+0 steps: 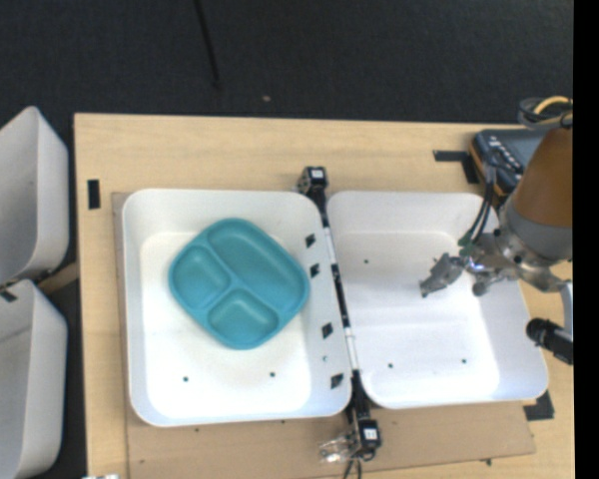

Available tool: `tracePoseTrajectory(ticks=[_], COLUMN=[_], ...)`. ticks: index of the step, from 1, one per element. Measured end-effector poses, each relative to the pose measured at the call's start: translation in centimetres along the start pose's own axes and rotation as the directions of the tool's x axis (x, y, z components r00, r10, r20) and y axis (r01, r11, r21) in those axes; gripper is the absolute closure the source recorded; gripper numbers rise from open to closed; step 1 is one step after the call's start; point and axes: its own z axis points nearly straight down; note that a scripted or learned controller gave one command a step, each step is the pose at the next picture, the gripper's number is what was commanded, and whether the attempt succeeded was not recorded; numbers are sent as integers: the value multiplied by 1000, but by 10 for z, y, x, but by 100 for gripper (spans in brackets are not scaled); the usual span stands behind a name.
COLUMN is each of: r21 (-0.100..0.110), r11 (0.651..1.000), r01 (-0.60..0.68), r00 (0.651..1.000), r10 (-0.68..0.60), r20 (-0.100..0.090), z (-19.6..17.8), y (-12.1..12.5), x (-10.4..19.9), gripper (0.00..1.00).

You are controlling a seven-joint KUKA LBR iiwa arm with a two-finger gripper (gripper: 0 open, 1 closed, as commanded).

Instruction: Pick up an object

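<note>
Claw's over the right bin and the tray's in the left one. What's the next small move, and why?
Probably traverse the claw leftward across the divider toward the teal, three-compartment plastic tray. That tray lies flat in the left white bin, while the claw sits over the right white bin, well apart from it.

Grey arm with orange band above wrist; dark cables along it; small grey metal jaws.

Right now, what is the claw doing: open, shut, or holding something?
Claw: over the right bin; nothing seen in it; open or shut cannot be told.
</note>
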Motion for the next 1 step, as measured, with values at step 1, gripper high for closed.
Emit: tracePoseTrajectory(ticks=[1], r21=[-11], r11=[1000], r01=[5], r00=[1000], r10=[-5], r20=[3], z=[-6], y=[3], x=[0], gripper=[0])
